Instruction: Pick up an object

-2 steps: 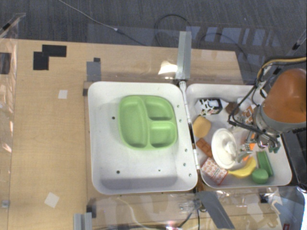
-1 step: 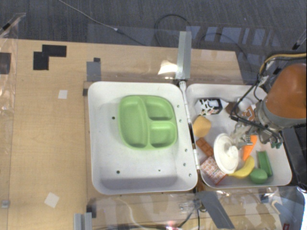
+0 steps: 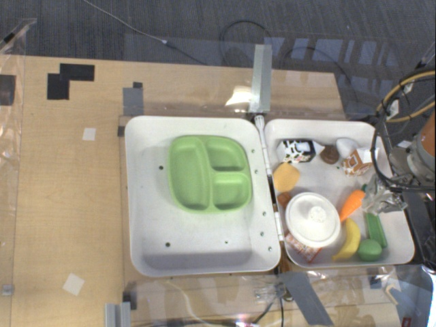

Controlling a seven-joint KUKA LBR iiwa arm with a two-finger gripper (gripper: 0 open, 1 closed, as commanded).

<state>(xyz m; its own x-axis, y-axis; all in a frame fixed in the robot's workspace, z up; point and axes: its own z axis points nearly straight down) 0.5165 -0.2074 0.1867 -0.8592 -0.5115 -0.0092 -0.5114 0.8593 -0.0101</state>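
Observation:
The right bin (image 3: 320, 129) holds several toy foods: an orange carrot (image 3: 351, 204), a yellow banana (image 3: 349, 240), a dark green cucumber (image 3: 375, 229), a round green lime (image 3: 370, 250) and a white lidded cup (image 3: 313, 218). My gripper (image 3: 383, 199) hangs low over this bin's right side. It sits just right of the carrot and above the cucumber. Nothing shows held in it. The arm's wrist, with its orange band (image 3: 429, 138), comes in from the right edge.
At the back of the right bin lie a black-and-white cow toy (image 3: 296, 151), a brown piece (image 3: 330, 154), a small carton (image 3: 355, 161) and a yellow-orange piece (image 3: 287, 178). A green divided plate (image 3: 208, 174) lies in the left bin (image 3: 146, 203). Cables (image 3: 398, 101) loop near the arm.

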